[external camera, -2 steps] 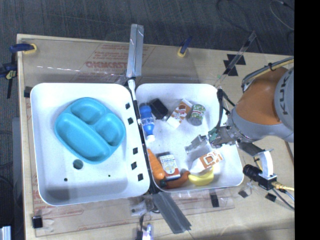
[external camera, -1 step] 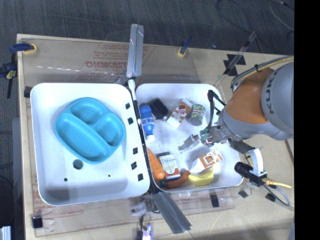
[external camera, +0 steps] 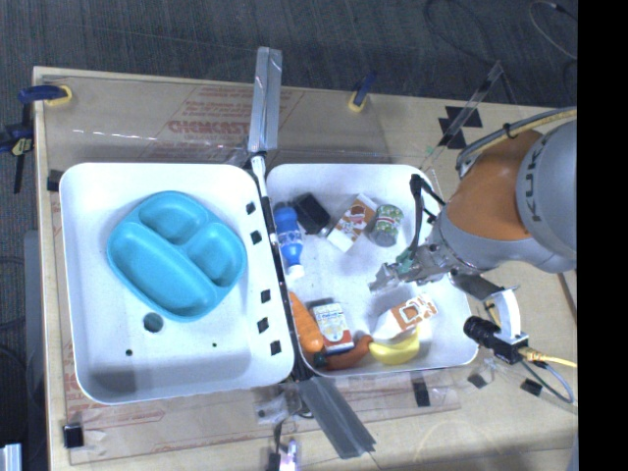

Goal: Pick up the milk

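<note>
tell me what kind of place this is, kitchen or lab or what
Most likely a robot lab test bench, not a kitchen. Two shallow white bins sit side by side on a taped board, a grey and orange arm reaches in, and the food looks like toys: a banana and a small milk carton.

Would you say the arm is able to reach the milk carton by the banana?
Probably yes: the milk carton lies uncovered near the gripper, the banana beside it, not on it.
</note>
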Controlling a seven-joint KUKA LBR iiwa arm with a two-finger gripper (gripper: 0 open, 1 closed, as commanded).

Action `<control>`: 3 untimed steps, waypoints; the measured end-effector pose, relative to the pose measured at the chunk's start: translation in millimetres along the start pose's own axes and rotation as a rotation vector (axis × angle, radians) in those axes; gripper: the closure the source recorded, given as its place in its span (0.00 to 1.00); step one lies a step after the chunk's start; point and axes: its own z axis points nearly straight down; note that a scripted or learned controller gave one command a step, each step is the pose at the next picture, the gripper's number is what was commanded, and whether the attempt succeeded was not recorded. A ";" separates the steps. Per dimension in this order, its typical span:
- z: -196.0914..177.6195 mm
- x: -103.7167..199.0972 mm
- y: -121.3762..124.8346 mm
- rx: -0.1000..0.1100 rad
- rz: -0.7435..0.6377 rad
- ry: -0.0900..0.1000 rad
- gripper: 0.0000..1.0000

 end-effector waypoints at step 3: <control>-43.4 -9.6 56.7 -0.009 -0.111 -0.005 0.00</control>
